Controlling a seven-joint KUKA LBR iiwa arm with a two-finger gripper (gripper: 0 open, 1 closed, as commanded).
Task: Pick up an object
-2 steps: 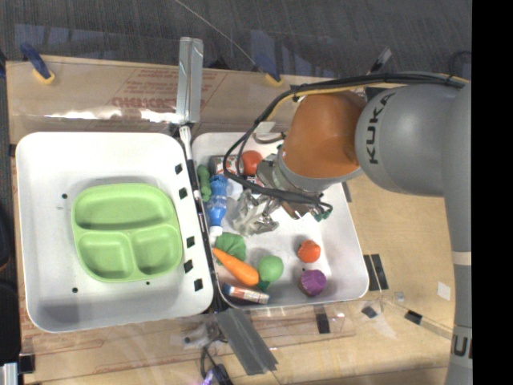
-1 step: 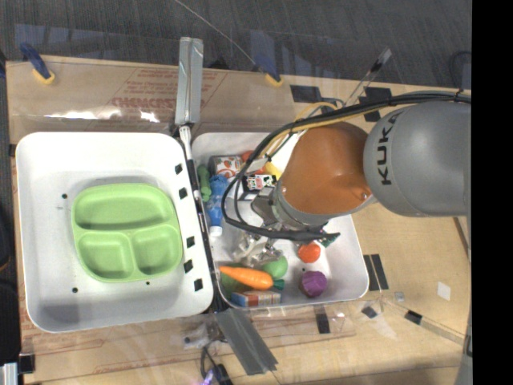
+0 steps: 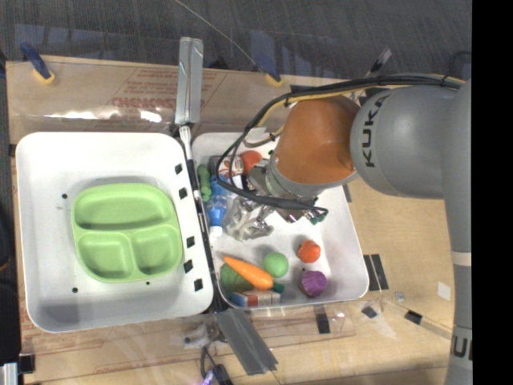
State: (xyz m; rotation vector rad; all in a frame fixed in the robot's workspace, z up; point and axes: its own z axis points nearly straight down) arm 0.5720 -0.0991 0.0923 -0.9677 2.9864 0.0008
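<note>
Gripper sits low in right bin, far-left of carrot & green ball; can't tell its state. Nothing visibly lifted; pick looks undone. Green tray in left bin.

Even overhead light — soft shadows, slightly blurry.

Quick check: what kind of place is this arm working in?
Likely a robotics lab grasping bench: a KUKA arm over two white bins, toy food like a carrot, and a green tray.
</note>
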